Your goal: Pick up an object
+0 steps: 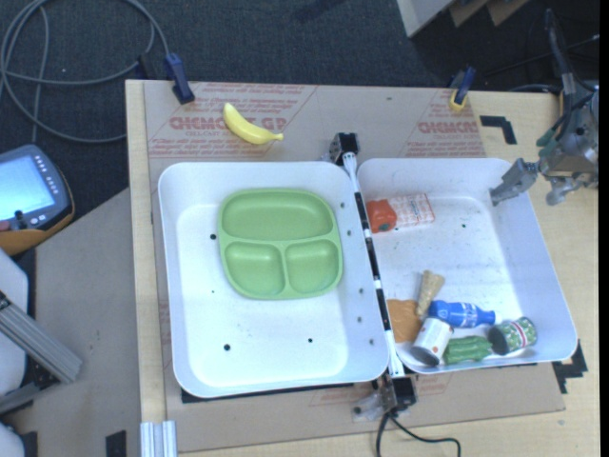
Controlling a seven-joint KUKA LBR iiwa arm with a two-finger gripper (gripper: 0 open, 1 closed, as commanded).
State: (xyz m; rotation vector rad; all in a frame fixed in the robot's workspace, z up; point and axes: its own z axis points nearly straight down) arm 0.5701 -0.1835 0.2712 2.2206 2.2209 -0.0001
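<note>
My pincer (535, 181) hangs over the far right corner of the right bin (533, 255), fingers (509, 181) spread wide apart and gripping nothing. The objects for picking lie below and to the left of it in that bin: a small packet with an orange end (400, 213) rests near the dividing wall, well apart from my fingers, while a cluster sits in the near corner — a blue bottle (461, 313), a white cup (430, 341), a green item (468, 349), a green-and-white can (515, 333), a tan cone-like piece (429, 285) and an orange-brown flat piece (402, 319), several of them touching; what exactly the green item is, I cannot make out from here. In the left bin (190, 255) a green divided tray (281, 243) lies flat. A yellow banana (249, 126) rests on the bench (314, 112) behind the left bin.
</note>
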